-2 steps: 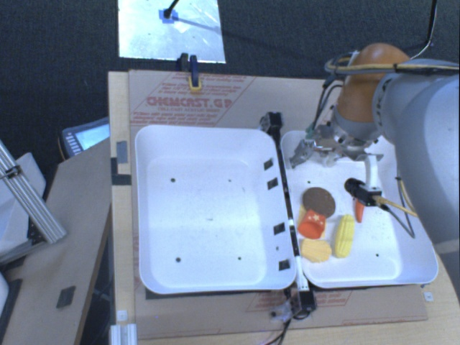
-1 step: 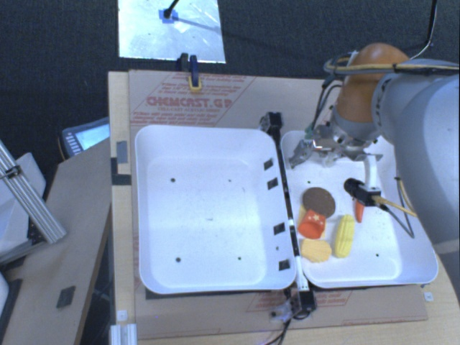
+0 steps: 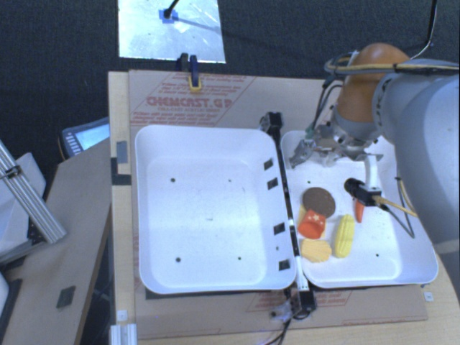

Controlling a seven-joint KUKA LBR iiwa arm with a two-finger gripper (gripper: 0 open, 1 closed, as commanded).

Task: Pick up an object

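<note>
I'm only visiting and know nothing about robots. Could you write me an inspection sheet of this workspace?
Surface: left white plastic bin and right white plastic bin side by side on a printed cardboard sheet.
Job's things: in the right bin, brown round disc, orange-red block, yellow corn cob, pale yellow lump, small orange carrot.
Clutter: yellow-and-blue clamp on the cardboard's far edge.
Grippers: gripper over the right bin's far left corner.
Cables: black cable at upper right.
Surroundings: shiny silver sheet beyond the bench; aluminium rail at left.
</note>
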